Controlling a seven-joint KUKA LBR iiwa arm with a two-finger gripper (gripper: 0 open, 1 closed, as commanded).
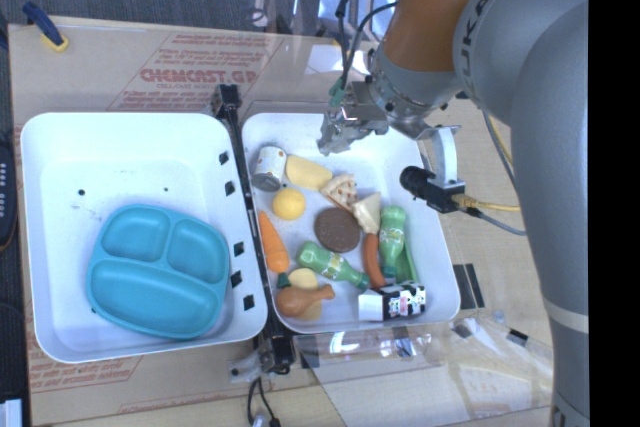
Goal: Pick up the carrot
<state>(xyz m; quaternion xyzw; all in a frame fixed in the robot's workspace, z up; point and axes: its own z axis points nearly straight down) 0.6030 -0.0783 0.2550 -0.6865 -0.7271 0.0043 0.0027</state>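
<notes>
Robotics lab: white bins (40, 215) on a cardboard-covered bench (150, 65).

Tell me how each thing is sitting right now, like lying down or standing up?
carrot: lying flat by the right bin's left wall, untouched.
gripper: hovering over the right bin's top end, holding nothing.
green bottle: lying on its side.
blue plate: right side up in the left bin.
brown cookie: lying flat.
yellow ball: resting beside the carrot.
</notes>
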